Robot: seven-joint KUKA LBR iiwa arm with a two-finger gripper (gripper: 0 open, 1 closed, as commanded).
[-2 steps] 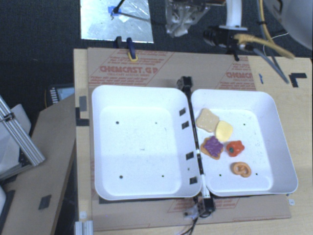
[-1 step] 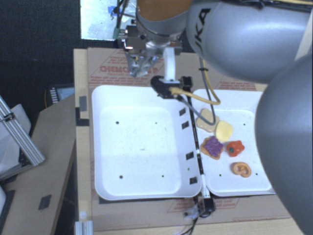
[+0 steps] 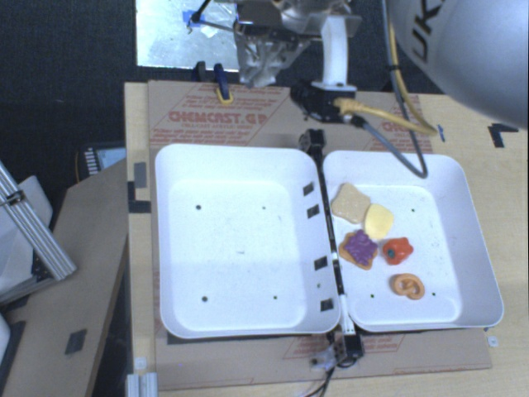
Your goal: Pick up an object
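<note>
The right bin holds several small food-like items near its left side: a tan bread slice, a yellow round piece, a purple-topped slice, a red pepper and an orange pretzel-like ring. My gripper hangs high above the far edge of the bench, beyond the back rim of the left bin, well away from the items. I see nothing between its fingers.
A cardboard sheet lies under both bins. Cables run from the arm over the back of the right bin. A metal plate lies at the back left, and an aluminium frame stands at the left.
</note>
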